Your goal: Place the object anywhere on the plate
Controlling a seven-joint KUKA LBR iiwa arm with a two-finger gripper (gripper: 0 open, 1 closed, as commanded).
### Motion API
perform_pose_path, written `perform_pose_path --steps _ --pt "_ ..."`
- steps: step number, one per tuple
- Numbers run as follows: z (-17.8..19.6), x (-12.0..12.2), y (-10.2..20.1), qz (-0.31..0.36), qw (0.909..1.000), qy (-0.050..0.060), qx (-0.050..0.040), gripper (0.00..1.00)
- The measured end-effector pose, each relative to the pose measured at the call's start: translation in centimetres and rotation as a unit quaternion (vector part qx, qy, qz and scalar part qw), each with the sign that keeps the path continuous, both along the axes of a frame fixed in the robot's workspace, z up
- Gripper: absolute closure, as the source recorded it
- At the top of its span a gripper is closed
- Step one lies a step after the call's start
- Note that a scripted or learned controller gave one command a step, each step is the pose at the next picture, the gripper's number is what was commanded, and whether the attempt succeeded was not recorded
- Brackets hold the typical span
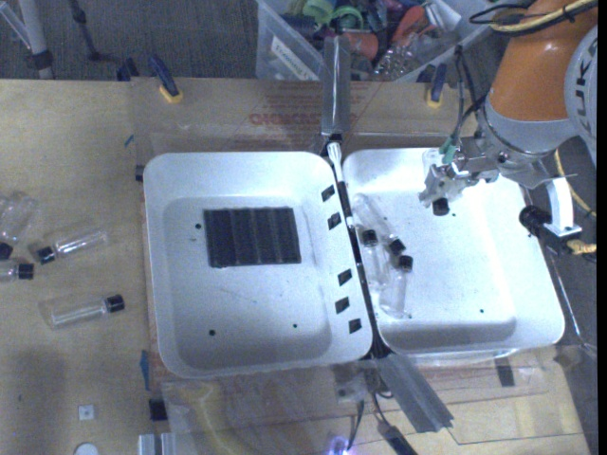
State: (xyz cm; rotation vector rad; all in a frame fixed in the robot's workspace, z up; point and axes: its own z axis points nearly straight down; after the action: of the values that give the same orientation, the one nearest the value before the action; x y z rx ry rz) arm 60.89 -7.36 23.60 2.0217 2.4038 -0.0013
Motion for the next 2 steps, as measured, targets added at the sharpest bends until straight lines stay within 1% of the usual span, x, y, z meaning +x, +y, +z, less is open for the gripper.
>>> perform_pose_path --steps 1,2 --pt "-5.2 1.6 8.2 -0.043 0.9991 0.002 0.0010 1.00" --pt "-4.4 -2.3 15.6 0.048 0.9989 0.002 0.0008 1.00"
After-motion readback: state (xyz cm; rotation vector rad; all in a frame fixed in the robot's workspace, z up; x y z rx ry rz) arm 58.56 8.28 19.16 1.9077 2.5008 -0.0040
